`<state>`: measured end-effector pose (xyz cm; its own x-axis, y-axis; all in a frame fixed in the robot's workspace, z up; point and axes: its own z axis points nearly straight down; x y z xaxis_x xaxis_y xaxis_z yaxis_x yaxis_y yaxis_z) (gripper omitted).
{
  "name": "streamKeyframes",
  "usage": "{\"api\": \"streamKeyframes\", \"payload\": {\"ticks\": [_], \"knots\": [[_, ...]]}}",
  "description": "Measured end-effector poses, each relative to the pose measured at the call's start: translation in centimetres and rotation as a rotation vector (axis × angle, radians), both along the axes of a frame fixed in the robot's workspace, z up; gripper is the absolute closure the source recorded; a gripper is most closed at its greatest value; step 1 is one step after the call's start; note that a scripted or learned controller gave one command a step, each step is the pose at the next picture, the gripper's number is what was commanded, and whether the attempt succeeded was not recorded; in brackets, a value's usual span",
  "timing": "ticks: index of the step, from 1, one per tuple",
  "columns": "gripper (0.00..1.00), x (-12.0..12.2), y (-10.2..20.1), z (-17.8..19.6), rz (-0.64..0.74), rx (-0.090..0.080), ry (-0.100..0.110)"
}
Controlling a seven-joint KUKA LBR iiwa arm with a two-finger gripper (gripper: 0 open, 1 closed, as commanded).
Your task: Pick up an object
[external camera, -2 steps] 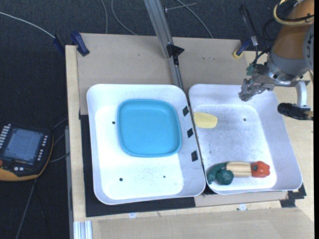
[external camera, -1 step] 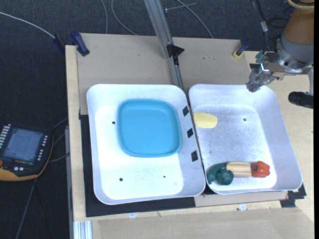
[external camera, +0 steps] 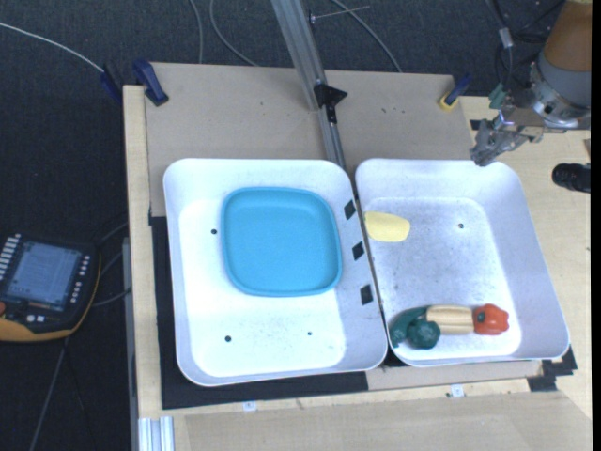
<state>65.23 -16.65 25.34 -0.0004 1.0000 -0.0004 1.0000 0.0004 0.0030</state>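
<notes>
- Gripper (external camera: 485,150) poised over the right bin's (external camera: 526,216) far rim, holding nothing; finger spacing impossible to tell.
- Nearest pick: yellow piece (external camera: 387,226), below-left, lying alone.
- Farther below: green (external camera: 416,331), tan (external camera: 449,319) and red (external camera: 490,319) toys, bunched against the near wall, awkward to grasp.
</notes>
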Motion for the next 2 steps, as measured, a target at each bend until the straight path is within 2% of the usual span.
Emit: {"api": "streamKeyframes", "payload": {"ticks": [1, 2], "knots": [[1.00, -0.9, 5.0, -0.4, 0.003, 0.002, 0.002], [1.00, -2.9, 10.7, 0.0, 0.005, 0.002, 0.002]]}}
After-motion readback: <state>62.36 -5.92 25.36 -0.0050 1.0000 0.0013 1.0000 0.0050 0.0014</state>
